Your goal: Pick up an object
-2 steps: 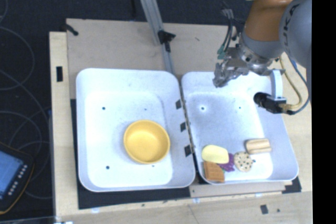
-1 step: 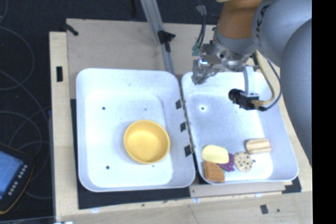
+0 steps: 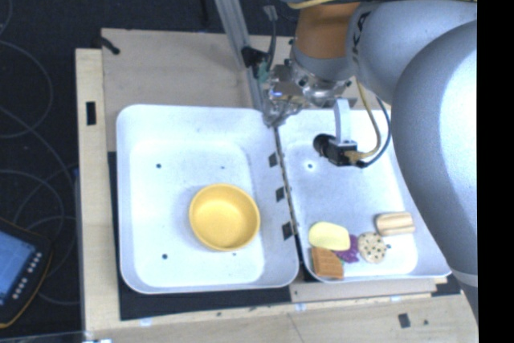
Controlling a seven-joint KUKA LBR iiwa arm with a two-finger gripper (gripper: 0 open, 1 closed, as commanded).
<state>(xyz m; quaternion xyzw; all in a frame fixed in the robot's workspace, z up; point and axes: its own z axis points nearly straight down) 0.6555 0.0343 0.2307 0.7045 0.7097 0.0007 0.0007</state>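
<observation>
Fingers at the far end of the divider between the bins, spread indiscernible.

No text, label or number can be read anywhere, perhaps because the view is too coarse.

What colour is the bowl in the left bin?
Yellow; the bowl shows clearly in the camera view.

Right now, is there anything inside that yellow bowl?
The yellow bowl sits in the left bin and looks bare inside, just its smooth yellow bottom. What lies under it is covered.
</observation>
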